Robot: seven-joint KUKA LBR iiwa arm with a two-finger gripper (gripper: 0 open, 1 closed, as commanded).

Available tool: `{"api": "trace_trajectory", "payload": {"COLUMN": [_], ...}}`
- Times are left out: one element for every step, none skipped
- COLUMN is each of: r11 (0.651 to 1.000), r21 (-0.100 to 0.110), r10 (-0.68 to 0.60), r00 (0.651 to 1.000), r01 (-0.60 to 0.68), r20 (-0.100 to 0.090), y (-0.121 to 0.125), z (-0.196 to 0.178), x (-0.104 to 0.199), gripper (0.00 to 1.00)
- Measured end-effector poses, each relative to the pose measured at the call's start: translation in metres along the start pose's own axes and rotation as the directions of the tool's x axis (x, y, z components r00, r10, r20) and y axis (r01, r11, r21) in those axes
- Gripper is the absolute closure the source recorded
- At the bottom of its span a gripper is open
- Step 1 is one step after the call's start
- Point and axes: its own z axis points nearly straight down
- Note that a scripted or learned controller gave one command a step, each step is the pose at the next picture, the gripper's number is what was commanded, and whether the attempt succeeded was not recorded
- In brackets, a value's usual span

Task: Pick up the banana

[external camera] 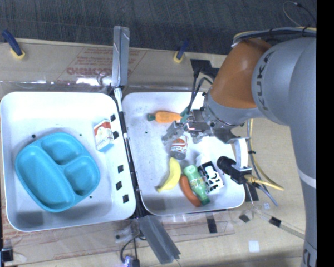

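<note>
One arm, hand above the right bin, banana not yet grasped

Banana lies on the bin floor toward the near wall, just below the hand in the camera view, with a small can between them. Its long axis runs from upper right to lower left; a green bottle and a carrot lie just beside its right side. Hand state: cannot tell from this view. Judged next move: shift the hand toward the near wall, jaws set across the long axis
</note>
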Motion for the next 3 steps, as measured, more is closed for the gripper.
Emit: {"api": "trace_trajectory", "payload": {"r11": [0.998,0.975,0.976], "r21": [-0.001,-0.001,0.001], "r10": [-0.063,0.222,0.216], "r00": [0.998,0.975,0.976], "r01": [0.063,-0.222,-0.216], "r20": [0.0,-0.002,-0.002], "y": [-0.045,-0.068,-0.068], "z": [0.116,0.116,0.107], "x": [0.002,-0.008,-0.007], "gripper": [0.0,0.0,1.0]}}
